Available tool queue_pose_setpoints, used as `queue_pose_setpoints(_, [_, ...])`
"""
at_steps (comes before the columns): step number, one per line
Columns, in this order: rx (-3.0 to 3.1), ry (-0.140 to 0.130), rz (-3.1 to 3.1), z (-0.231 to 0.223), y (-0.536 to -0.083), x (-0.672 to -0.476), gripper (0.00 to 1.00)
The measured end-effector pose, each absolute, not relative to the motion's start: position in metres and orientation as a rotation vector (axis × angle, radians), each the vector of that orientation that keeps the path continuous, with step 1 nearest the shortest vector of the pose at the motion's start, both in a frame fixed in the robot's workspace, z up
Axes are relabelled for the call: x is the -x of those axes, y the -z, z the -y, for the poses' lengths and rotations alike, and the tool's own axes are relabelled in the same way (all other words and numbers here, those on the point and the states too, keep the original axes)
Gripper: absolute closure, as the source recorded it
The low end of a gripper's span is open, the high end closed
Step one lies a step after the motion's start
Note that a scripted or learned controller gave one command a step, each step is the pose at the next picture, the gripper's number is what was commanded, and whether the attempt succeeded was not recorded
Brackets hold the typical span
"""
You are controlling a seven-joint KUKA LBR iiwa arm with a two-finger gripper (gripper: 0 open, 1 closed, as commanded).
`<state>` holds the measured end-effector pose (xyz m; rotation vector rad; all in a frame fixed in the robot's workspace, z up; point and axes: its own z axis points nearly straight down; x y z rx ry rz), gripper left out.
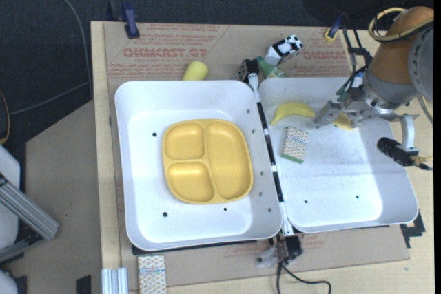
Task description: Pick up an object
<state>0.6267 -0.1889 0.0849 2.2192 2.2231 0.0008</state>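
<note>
- My gripper [335,115] hangs low over the back of the right bin [386,206], reaching in from the right; whether it is wide or narrow I cannot tell.
- A banana [292,110] lies in that bin near its back left corner, just left of my gripper.
- Something yellow shows right at my gripper's tip; I cannot tell what it is.
- A small patterned packet [295,144] rests just in front of the banana, near the bin's left wall.
- The left bin [138,141] holds a yellow divided plate [207,160], lying flat at its centre.
- Behind the bins, a yellow piece [196,70] and a black-and-white toy [285,47] sit on the bench [103,79].
</note>
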Motion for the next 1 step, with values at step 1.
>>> queue_pose_setpoints(1, [-2.217, -0.005, -2.223, 0.0866, -0.2006, -0.6654, 0.00])
